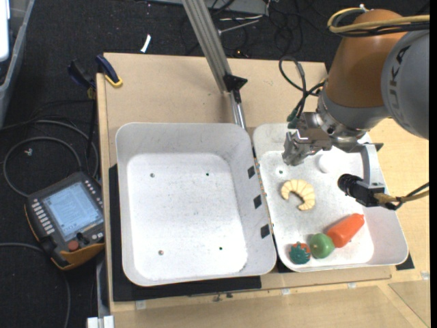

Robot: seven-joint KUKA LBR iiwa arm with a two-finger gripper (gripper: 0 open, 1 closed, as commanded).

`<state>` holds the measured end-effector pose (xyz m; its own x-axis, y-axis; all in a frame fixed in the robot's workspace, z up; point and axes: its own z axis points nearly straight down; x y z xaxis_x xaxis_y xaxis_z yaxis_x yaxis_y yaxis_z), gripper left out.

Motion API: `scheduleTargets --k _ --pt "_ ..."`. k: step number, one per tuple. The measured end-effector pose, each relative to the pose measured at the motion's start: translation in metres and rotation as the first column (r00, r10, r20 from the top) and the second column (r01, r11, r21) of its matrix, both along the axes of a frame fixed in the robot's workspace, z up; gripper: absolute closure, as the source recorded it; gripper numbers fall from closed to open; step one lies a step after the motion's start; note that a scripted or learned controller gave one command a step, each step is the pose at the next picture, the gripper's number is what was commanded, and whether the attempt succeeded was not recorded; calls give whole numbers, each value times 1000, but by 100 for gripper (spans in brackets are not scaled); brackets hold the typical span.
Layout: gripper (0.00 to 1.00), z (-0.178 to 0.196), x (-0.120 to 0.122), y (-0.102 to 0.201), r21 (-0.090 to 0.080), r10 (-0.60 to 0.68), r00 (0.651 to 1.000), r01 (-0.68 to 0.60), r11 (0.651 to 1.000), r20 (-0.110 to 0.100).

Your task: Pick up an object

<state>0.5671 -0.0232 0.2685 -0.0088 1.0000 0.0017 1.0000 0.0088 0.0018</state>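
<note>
**Gripper above the right bin's far end, croissant just in front**

Gripper (295, 152) hangs over the far part of the right bin (389, 248), nothing visible between its fingers; whether it stands wide or narrow cannot be told from this angle. Nearest thing to it is the croissant (299, 193), lying on the bin floor just toward the camera from the gripper, apart from it. Farther toward the near edge lie three more things in a loose row: an orange carrot (345, 229), tilted, a green ball (321, 245) touching or just beside the carrot's lower end, and a small teal piece (299, 253) beside the ball, close to the near wall. A black cable end (355, 186) hangs over the bin to the right of the croissant.

Bare floor lies around the croissant on all sides. The left bin (136, 142) sits against the right one on the table (171, 87).
</note>
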Motion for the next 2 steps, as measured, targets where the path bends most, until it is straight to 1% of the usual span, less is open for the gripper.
scheduleTargets --k 1,2 --pt "100 -15 4 55 -1 0 1000 0 1000 -4" --pt "100 -17 16 117 0 1 1000 -1 1000 -1"
